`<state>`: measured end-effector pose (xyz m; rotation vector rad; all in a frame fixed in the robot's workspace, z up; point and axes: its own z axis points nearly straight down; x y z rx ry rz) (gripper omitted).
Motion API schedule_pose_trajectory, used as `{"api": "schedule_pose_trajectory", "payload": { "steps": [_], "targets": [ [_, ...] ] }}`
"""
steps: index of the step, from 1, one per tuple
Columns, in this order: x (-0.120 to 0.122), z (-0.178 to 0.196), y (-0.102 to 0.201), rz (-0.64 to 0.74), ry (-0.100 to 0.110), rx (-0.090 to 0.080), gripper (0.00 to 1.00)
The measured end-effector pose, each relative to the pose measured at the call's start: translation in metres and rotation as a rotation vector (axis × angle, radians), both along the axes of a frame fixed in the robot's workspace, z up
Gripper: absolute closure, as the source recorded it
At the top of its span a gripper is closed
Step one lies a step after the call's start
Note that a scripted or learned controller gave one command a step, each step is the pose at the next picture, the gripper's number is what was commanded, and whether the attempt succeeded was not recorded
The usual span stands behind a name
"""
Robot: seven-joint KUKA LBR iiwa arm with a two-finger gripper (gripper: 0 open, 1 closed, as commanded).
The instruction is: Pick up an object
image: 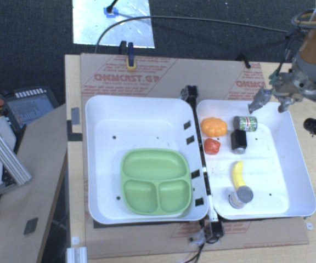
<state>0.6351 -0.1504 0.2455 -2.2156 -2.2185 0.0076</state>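
The right bin (pixel 289 163) holds an orange pumpkin-like fruit (pixel 214 126), a small red fruit (pixel 212 145), a green-labelled can (pixel 246 123) lying on its side, a black block (pixel 238 140), a yellow banana (pixel 237 173) and a grey-capped jar (pixel 241 195). My gripper (pixel 271 102) hangs open over the bin's far right corner, with its fingers spread and nothing between them. It is up and to the right of the can, apart from every object.
The left bin (pixel 108 119) holds a green divided plate (pixel 156 181). A black divider clamp (pixel 191 95) sits between the bins. A teach pendant (pixel 29 107) and an aluminium rail (pixel 1 149) lie on the side table at left.
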Motion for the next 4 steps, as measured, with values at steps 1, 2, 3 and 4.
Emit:
{"api": "schedule_pose_trajectory", "payload": {
  "steps": [1,2,3,4],
  "targets": [
    [0.002,0.005,0.000,0.002,-0.009,-0.002,0.00],
    [0.008,-0.053,-0.004,0.000,-0.005,-0.001,0.00],
    [0.012,-0.095,-0.004,0.001,-0.007,-0.001,0.00],
    [0.012,-0.143,0.001,0.000,-0.005,-0.008,0.00]
  ]
}}
